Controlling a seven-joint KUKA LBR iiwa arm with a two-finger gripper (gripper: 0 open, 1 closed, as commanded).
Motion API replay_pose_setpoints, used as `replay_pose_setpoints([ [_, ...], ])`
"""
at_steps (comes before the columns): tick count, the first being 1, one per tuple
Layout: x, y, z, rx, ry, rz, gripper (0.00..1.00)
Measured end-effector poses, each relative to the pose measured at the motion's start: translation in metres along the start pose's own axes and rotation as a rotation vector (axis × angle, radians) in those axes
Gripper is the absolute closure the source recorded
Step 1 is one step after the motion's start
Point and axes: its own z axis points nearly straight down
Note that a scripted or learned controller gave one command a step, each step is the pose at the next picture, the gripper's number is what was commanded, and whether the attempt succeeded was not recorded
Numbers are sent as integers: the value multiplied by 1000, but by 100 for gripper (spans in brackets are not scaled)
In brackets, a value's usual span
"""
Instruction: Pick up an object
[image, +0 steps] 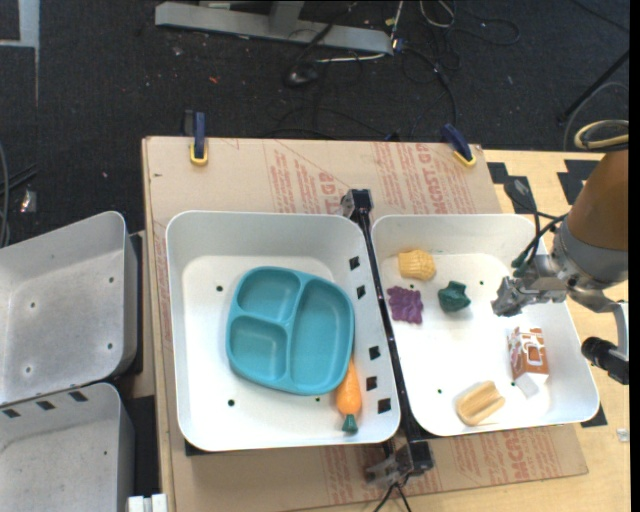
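Note:
The right bin (440, 425) holds a yellow corn piece (417, 265), a purple grape bunch (405, 304), a dark green toy (455, 297), a tan bread roll (480, 402) and a brown and white carton (528, 357). My gripper (508, 297) hangs over the right side of this bin, just above the carton and right of the green toy. Nothing shows between its fingers. In the left bin (190, 400) lie a teal divided plate (292, 330) and an orange carrot (348, 395) by its lower right corner.
A black divider (375, 300) runs between the two bins. Blue and yellow clamps (199, 137) pin the cardboard base at the back. Grey trays (60, 290) stand off the bench at the left. The arm's orange band (608, 205) rises at the right edge.

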Motion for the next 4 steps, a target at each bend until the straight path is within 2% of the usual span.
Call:
replay_pose_setpoints([
  [1, -3, 0, -63, -3, -1, 0, 100],
  [2, -3, 0, -71, 2, 0, 0, 100],
  [3, 53, -6, -58, 6, 4, -4, 100],
  [4, 105, -10, -66, 5, 4, -5, 100],
])
